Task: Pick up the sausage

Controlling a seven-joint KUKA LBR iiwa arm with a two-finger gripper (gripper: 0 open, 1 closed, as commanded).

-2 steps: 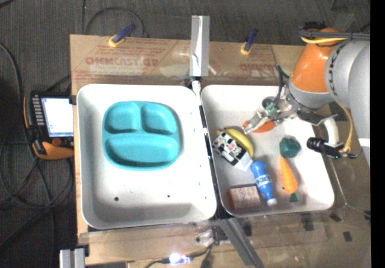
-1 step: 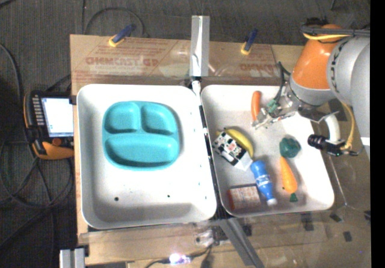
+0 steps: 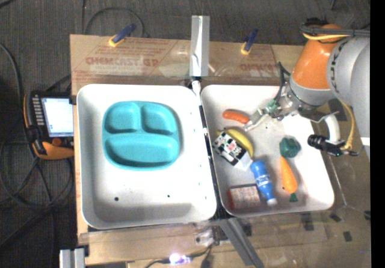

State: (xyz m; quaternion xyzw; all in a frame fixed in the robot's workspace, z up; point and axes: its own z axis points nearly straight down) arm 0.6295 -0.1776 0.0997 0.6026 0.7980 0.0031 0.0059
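Inside the right bin (image 3: 328, 197), near its far left corner, the sausage (image 3: 236, 117) lies flat, reddish-orange and unheld. Just right of it the gripper (image 3: 260, 118) hovers low, its two thin fingers (image 3: 266, 109) apart with nothing between them, their tips close to the sausage's right end. Nearer the camera lie a banana (image 3: 241, 139) against a black-and-white box (image 3: 227, 147), a blue bottle (image 3: 263, 181), a carrot (image 3: 288, 176), a dark green piece (image 3: 289, 147) and a brown packet (image 3: 243, 196). Over in the left bin (image 3: 90, 201) sits a teal divided plate (image 3: 142, 133).
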